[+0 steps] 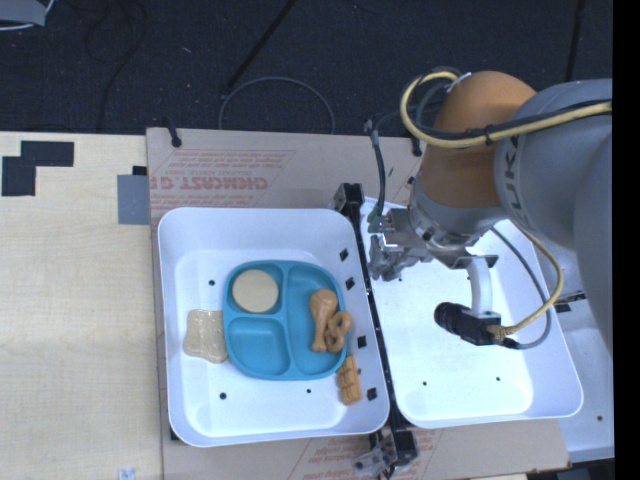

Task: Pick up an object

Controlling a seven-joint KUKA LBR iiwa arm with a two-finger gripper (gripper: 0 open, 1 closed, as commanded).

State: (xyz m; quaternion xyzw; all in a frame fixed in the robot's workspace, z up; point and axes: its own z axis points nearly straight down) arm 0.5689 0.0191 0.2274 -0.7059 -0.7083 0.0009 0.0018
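A blue divided plate (262,353) lies in the left bin (190,233). On it rest a round tan disc (254,290) and a brown knobbly piece (328,318). A pale tan slab (205,335) lies just left of the plate. A small orange-brown piece (348,379) sits by the plate's lower right corner. My gripper (383,258) hangs over the left edge of the right bin (500,398), beside the wall between the two bins. It is above and to the right of the brown piece. Nothing shows in its grasp.
The grey arm with its orange band (478,118) covers the upper part of the right bin. A black fitting on a yellow cable (466,321) hangs over that bin's middle. Cardboard (240,173) lies under the bins, and wooden bench (70,308) extends to the left.
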